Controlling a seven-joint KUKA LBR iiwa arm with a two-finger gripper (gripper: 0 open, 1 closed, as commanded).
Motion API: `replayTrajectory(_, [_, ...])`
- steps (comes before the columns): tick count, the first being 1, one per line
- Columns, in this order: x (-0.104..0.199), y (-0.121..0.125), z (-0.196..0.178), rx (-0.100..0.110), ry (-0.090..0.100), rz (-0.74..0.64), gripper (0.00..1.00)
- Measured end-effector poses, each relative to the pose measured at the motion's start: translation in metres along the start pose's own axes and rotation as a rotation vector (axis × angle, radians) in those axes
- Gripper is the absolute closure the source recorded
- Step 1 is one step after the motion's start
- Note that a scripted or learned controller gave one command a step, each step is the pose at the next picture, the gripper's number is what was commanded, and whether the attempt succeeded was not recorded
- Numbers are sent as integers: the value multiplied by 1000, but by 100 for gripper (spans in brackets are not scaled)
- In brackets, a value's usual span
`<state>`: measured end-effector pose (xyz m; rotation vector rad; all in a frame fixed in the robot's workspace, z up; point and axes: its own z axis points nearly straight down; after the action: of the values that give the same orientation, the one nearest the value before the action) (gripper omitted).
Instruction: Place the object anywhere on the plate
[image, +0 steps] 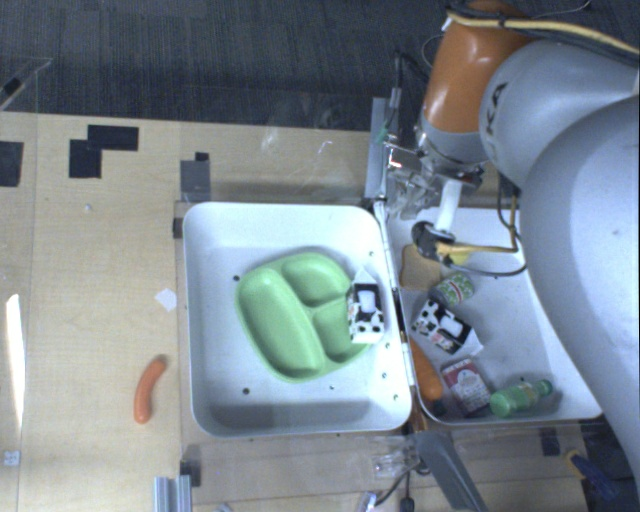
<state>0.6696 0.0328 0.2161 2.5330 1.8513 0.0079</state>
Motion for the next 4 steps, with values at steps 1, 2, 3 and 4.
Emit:
replayTrajectory(1, [-3,1,-1,1,0,37,100])
replayTrajectory(2, [-6,2,-3,1,0,10,100])
replayTrajectory(3, [-9,3,-4,1,0,-20,100])
replayTrajectory(4, [-7,4,-16,-6,2,-26,100])
